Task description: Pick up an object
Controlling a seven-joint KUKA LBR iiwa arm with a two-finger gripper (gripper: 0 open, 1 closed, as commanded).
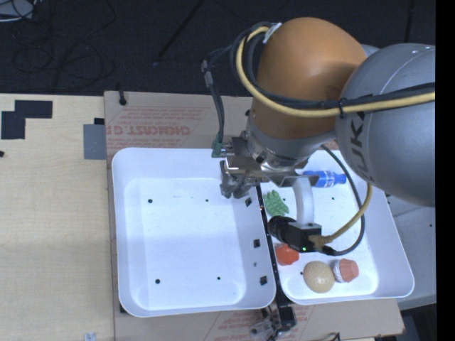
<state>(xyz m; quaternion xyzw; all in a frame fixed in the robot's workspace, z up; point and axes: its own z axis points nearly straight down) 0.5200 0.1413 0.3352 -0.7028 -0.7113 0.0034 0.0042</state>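
Gripper (234, 182) hangs over the divider btwn left bin (185, 240) & right bin (398, 261); can't tell whether it's open or closed. Pickable items lie in the right bin: green piece (276, 204) nearest, blue object (328, 179), beige ball (319, 277). Looks like approach stage; next move prob. needs a shift right, then descent onto one.
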